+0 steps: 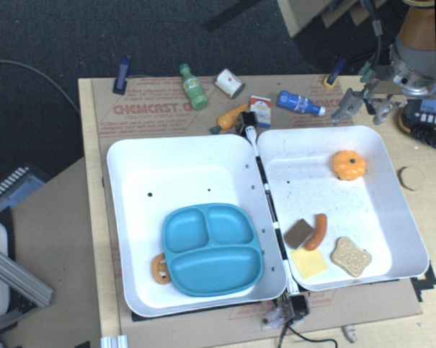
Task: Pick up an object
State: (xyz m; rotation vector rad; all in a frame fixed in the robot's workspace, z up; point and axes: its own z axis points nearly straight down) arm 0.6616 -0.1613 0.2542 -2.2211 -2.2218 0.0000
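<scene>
Since the end effector [364, 107] hangs open and empty beyond the right bin [390, 155], we risk clipping its rim when descending for the pumpkin [348, 165] just inside.

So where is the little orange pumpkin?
The small orange toy pumpkin sits in the right white bin, near its far right corner, well apart from the sausage and toast nearer the front.

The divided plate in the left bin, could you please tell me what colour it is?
The plate is light blue, seen clearly in the camera view.
</scene>
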